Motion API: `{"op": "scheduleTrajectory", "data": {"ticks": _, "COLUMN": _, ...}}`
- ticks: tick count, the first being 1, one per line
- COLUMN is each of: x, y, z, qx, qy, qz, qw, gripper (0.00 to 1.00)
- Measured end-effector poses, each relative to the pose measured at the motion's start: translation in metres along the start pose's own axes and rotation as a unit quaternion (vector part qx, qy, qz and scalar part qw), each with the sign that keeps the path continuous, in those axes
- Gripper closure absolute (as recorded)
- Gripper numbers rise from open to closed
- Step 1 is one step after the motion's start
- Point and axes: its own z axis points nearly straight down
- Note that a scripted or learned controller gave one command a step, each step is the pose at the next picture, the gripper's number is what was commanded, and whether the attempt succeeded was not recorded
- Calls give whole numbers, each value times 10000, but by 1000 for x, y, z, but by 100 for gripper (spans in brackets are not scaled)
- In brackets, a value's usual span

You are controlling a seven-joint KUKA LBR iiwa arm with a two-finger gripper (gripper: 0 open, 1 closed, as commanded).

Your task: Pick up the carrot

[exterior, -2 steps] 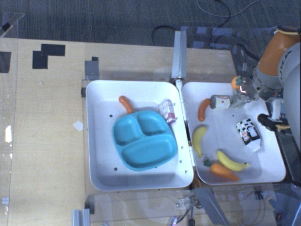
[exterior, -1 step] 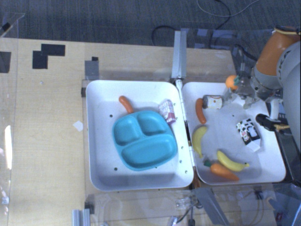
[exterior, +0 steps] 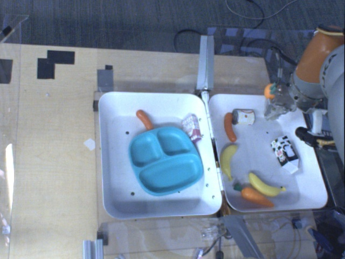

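Two bananas [exterior: 228,161], two sausages [exterior: 230,127], one carrot [exterior: 256,196], one tray [exterior: 165,160].

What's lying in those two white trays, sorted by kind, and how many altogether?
Carrot: 1, the carrot, right bin
Bananas: 2, yellow banana, greenish banana, right bin
Sausages: 2, one in the right bin, one in the left bin
Blue divided plate: 1
Small can: 1
Black-and-white carton: 1
Crumpled wrapper: 1
Total: 9

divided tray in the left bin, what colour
Light blue tray, clearest in the camera view.
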Motion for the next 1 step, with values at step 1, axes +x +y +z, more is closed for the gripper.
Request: {"op": "scheduleTrajectory", "data": {"ticks": 1, "x": 70, "y": -7, "z": -104, "qx": -22, "qy": -13, "qz": 586, "qw": 9983, "gripper": 100}}
